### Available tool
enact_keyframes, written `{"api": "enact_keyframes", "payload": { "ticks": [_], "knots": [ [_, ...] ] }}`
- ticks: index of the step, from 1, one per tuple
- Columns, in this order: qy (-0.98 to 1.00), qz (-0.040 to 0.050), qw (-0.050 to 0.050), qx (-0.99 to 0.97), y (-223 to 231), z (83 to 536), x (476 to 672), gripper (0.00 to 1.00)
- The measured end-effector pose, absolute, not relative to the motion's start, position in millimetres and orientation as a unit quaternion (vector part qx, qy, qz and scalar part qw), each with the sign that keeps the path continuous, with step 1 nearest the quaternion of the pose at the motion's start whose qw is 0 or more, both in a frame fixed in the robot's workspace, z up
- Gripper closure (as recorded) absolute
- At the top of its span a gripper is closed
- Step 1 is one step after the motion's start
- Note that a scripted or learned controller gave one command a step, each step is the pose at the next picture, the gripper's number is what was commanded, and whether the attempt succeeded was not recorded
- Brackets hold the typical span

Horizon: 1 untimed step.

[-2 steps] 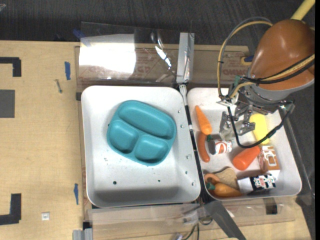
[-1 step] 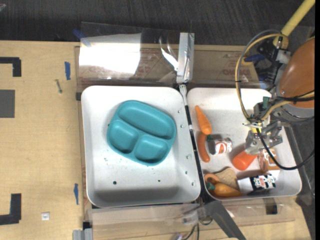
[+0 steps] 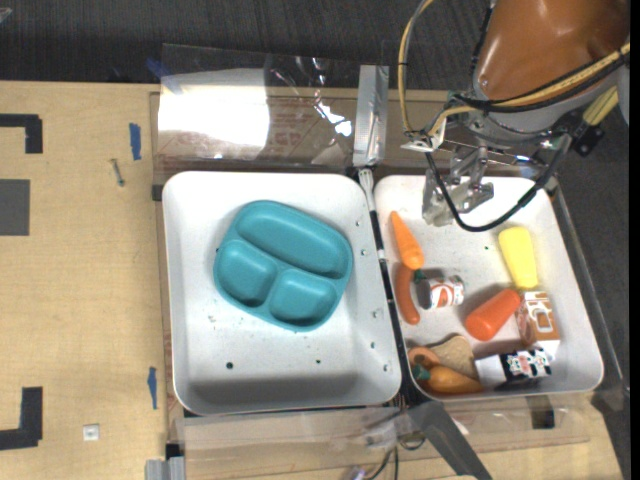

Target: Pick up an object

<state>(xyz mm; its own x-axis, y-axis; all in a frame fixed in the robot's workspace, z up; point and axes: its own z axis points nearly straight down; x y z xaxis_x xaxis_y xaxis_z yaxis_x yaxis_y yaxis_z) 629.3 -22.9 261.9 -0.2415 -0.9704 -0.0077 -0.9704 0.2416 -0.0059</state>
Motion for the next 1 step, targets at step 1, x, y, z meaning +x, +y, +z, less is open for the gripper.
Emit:
{"api": "enact_keyframes", "payload": {
  "ticks": [1],
  "knots": [
    [0.707,0.0011,0.001,-0.707,-68.0,208.1,593.1,1.0]
  ]
}}
